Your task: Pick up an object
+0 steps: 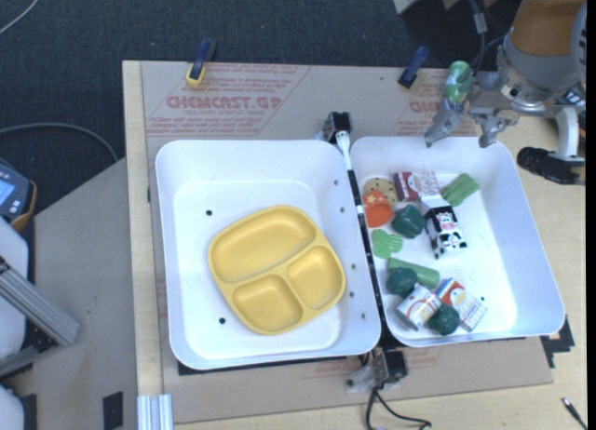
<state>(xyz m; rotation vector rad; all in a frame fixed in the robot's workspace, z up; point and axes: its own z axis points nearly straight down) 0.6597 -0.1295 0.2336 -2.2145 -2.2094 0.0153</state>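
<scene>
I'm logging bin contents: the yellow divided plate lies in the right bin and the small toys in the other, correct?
Not quite: the camera view shows the yellow divided plate in the left bin; the small toys lie in the right bin.

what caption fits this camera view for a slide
Open claw hovers over the right bin's far rim; small toys inside, yellow divided plate in the left bin.

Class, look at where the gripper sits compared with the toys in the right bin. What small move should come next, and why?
Probably a short move forward and down toward the toys. The gripper hangs open above the far rim of the right bin, with nothing between its fingers, while the nearest piece, a green block, lies just in front of it inside the bin.
</scene>
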